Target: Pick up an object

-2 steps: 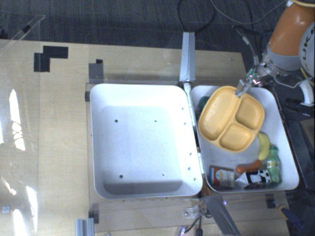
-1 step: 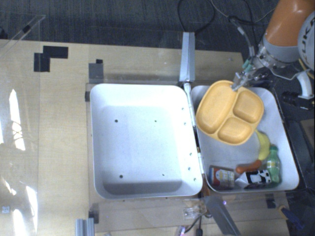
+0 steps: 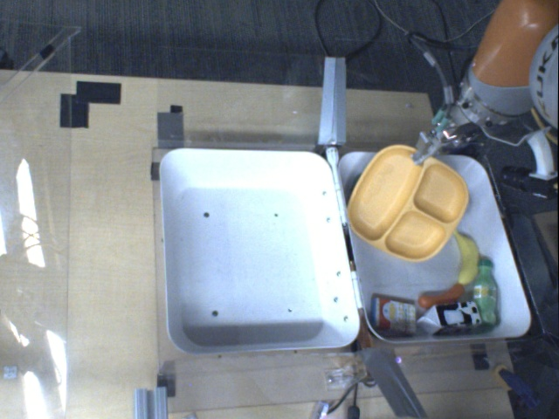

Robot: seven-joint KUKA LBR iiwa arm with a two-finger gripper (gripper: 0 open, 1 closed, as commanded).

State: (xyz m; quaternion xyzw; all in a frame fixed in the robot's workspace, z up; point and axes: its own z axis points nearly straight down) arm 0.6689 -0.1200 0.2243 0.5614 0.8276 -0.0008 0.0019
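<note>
A yellow three-compartment plate [image 3: 406, 203] hangs tilted over the right bin [image 3: 511, 260], and its left edge reaches past the bin's left rim. My gripper [image 3: 428, 149] comes in from the upper right below the orange-banded wrist [image 3: 515, 37]. Its fingertips are shut on the plate's far rim, where the rib between compartments meets the edge.
The left bin [image 3: 253, 251] lies beside the right one, with a metal bar [image 3: 333, 103] standing behind the gap between them. At the right bin's near end lie a yellow fruit [image 3: 467, 256], a green bottle [image 3: 483, 293], an orange stick [image 3: 438, 299], a dark packet [image 3: 397, 313] and a black-and-white toy [image 3: 458, 316]. Cables [image 3: 349, 24] loop behind the bins.
</note>
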